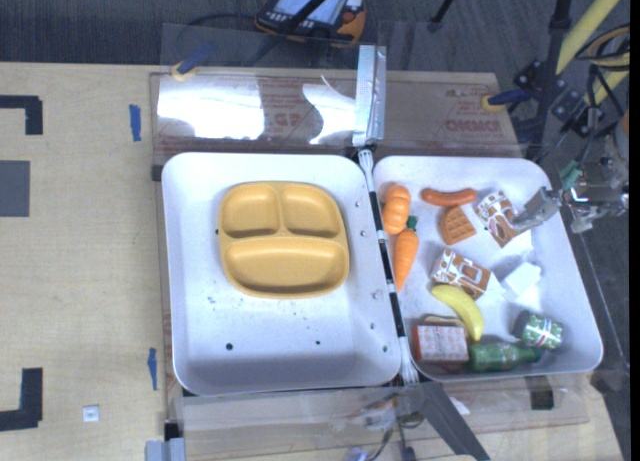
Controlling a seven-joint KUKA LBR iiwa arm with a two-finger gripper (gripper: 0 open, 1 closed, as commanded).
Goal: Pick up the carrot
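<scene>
Camera view: two white bins sit side by side on the tabletop (70,249). The left bin (200,339) holds a yellow divided tray (284,237). The right bin (575,299) holds the clutter: the carrot (404,254) lies against the bin's left wall, just right of the divider between the bins, with its green top up near an orange pepper (397,209) and its tip pointing down toward the near edge. Its long axis runs roughly parallel to that divider. Near it are a sausage (449,196), a waffle (457,225), a snack pack (460,273), a banana (462,309), a red box (441,342) and a green bottle (500,354).

The end effector (540,207) reaches in at the bin's right side, low over a wrapped snack (497,217); I cannot tell how its jaws stand, and nothing is visibly between them. The carrot lies well to its left and slightly nearer the camera, across the sausage and waffle. The coming move likely needs a leftward traverse, then jaws closing across the carrot's narrow width.
</scene>
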